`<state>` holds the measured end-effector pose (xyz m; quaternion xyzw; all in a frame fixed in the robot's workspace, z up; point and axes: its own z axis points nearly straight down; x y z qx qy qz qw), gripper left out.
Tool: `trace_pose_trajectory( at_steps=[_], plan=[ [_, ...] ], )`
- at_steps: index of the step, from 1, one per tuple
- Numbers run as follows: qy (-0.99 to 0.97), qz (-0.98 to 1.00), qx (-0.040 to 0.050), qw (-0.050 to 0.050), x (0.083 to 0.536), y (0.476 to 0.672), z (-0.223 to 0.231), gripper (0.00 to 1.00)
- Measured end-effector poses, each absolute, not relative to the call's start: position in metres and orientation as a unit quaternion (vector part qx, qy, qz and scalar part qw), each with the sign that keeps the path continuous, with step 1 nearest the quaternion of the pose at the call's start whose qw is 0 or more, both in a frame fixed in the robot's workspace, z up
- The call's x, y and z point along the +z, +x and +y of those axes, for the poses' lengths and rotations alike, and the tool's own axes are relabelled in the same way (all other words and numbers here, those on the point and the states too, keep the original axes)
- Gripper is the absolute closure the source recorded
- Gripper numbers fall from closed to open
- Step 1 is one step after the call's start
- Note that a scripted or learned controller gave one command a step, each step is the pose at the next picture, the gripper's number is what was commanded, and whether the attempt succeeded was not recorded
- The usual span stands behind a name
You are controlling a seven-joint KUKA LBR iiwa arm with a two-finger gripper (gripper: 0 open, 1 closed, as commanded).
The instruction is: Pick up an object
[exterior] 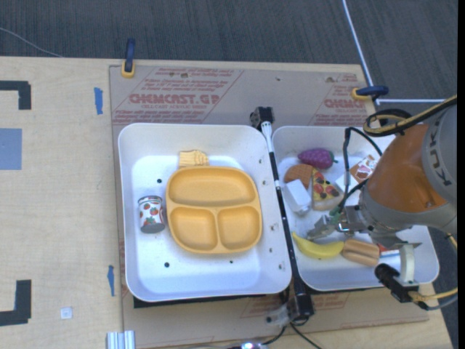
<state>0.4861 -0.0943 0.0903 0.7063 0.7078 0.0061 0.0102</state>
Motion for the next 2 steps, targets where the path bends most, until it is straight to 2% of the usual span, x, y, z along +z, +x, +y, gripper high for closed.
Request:
trace_pose_trajectory(
  at_steps=[1, 2],
  plan=[
    [0.708, 0.706, 0.0049, 0.017, 0.102, 0.487, -0.099, 1.0],
    [0.706, 0.708, 0.001, 0.0, 0.185, 0.48, -0.028, 1.0]
  ],
)
